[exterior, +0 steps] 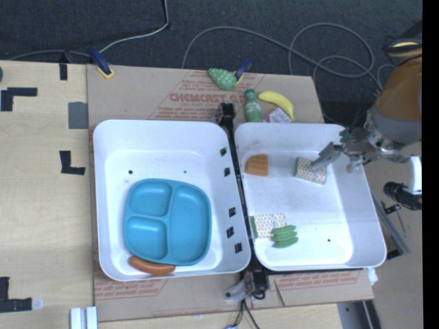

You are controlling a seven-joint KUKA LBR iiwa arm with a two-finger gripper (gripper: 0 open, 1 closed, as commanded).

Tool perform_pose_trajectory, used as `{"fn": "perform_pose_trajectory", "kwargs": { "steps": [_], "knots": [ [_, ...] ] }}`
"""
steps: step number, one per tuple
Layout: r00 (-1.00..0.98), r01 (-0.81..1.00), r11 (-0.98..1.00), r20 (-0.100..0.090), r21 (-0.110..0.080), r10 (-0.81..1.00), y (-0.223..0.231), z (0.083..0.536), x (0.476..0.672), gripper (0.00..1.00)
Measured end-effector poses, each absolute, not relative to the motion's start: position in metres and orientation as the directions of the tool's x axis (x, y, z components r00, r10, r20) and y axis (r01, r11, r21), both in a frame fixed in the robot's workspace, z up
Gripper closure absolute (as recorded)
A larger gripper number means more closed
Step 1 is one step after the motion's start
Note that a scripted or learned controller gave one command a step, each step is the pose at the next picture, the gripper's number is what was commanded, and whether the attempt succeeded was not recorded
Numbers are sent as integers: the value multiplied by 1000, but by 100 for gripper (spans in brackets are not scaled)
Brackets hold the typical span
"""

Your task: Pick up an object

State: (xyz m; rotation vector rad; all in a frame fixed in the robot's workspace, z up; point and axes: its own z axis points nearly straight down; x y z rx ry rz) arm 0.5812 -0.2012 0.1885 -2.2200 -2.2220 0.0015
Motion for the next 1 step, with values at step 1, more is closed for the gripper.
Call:
{"fn": "perform_pose_trajectory", "kwargs": {
  "steps": [1],
  "knots": [
    [-2,1000,2,-2,7,1000,-140,96,609,0]
  ]
}}
